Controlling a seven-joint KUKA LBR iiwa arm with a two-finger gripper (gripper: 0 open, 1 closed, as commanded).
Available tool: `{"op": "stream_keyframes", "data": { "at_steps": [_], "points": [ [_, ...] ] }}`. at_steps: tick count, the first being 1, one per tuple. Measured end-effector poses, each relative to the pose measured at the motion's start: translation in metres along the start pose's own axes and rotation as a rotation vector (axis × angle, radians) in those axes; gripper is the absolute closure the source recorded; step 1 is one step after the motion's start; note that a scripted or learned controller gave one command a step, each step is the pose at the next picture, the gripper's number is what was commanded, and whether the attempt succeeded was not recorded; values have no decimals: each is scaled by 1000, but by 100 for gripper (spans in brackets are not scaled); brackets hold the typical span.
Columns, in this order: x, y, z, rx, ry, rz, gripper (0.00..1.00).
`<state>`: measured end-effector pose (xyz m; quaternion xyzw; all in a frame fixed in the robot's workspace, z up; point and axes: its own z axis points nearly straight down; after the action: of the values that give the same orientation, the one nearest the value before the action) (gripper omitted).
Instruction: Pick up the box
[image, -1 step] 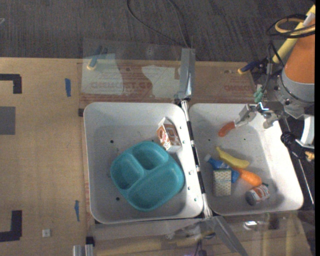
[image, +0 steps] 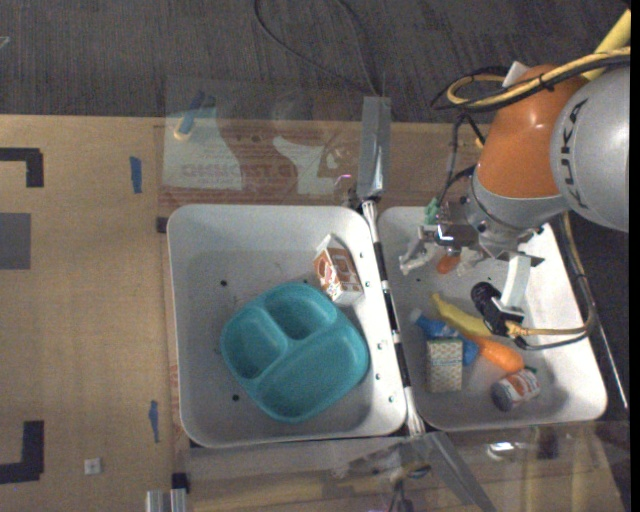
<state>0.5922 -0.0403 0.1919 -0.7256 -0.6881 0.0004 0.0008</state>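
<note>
In the left bin (image: 190, 300) a smooth teal plastic divided plate (image: 293, 350) lies flat, and the box (image: 338, 270), a small printed carton, leans tilted against the bin's right wall just beyond the plate, its lower edge hard to make out. In the right bin (image: 580, 390) lie a small speckled packet (image: 445, 363), a yellow banana (image: 465, 318), an orange carrot (image: 497, 353) and a can (image: 514, 389) on its side. The tool (image: 428, 250) hangs over that bin's far left corner, well apart from the box, half hidden under the wrist, so it cannot be told how far it is open.
</note>
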Motion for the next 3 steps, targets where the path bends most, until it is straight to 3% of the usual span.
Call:
{"op": "stream_keyframes", "data": {
  "at_steps": [1, 2, 3],
  "points": [
    [-56, -14, 103, -11, -1, -103, 0],
    [-94, 78, 105, 9, 2, -61, 0],
    [-93, 78, 95, 11, 0, -63, 100]
  ]
}}
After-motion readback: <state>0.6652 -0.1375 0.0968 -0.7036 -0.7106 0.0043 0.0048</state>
